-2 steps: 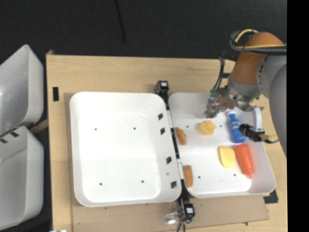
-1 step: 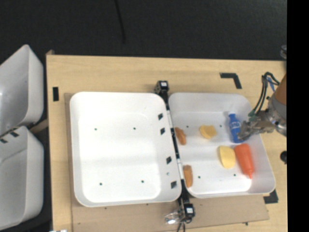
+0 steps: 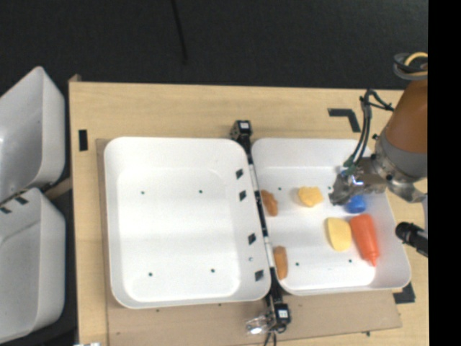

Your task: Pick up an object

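Grey arm (image 3: 403, 139) enters from right, orange band above wrist, gripper (image 3: 344, 191) lowered, pointing left.

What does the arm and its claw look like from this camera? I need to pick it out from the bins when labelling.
The arm enters from the right: a rounded orange band above a grey wrist section. Thin dark cables loop from the band down toward the claw, a small grey and dark metallic assembly with a few bright glints. It is far darker than the white bin under it.
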You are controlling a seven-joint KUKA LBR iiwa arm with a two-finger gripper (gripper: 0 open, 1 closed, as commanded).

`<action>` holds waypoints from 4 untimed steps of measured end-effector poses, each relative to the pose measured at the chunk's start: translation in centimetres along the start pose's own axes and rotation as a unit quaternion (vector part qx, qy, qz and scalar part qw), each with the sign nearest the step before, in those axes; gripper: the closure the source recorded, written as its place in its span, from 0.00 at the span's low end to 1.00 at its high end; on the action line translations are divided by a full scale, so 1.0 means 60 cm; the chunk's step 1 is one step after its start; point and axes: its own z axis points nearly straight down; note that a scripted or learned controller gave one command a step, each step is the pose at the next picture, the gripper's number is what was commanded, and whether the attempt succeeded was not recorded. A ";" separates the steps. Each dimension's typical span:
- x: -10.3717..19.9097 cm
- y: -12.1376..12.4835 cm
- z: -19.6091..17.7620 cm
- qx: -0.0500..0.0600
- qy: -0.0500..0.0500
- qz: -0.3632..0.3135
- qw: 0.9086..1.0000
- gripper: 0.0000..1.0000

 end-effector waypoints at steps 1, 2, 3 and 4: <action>-0.019 -0.023 -0.031 0.002 -0.001 0.004 1.000 1.00; 0.047 -0.047 -0.119 0.000 -0.001 0.001 1.000 1.00; 0.188 -0.053 -0.140 0.002 0.000 -0.001 1.000 1.00; 0.264 -0.054 -0.075 0.005 0.000 0.001 1.000 1.00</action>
